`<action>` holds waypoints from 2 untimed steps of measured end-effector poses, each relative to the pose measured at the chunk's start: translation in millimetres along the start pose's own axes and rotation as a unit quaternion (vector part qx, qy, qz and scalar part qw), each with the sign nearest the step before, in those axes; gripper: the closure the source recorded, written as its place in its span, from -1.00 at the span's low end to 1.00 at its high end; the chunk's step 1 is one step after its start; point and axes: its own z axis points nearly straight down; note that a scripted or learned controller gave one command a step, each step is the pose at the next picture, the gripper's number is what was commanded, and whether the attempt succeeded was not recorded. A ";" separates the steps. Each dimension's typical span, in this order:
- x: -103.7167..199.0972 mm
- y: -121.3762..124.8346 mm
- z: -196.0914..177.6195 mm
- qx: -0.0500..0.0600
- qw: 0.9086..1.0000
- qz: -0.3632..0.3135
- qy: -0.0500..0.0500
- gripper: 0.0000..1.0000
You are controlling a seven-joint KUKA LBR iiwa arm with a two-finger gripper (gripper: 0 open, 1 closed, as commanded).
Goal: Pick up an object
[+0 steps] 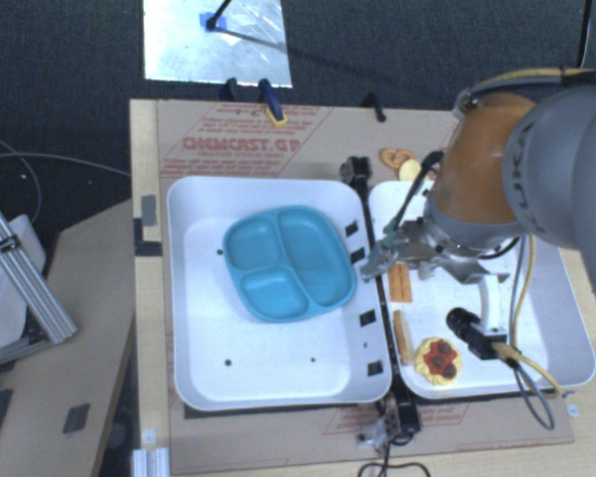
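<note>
Gripper, spread not discernible, is being positioned at frame centre-right over orange stick, judged light, rigid; best pinched across its narrow width.

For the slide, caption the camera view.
Arm over the right bin of toy food; blue plate in the left bin.

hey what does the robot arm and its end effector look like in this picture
The arm is a thick, rounded grey casing with a broad orange band above the wrist. Below it sits a darker metal end effector, with a black cable and a yellowish cable trailing from it.
</note>
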 end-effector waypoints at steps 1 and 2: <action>59.6 39.9 0.0 -0.001 1.000 0.000 0.001 -1.00; -22.2 34.0 0.3 0.001 1.000 0.008 -0.002 -1.00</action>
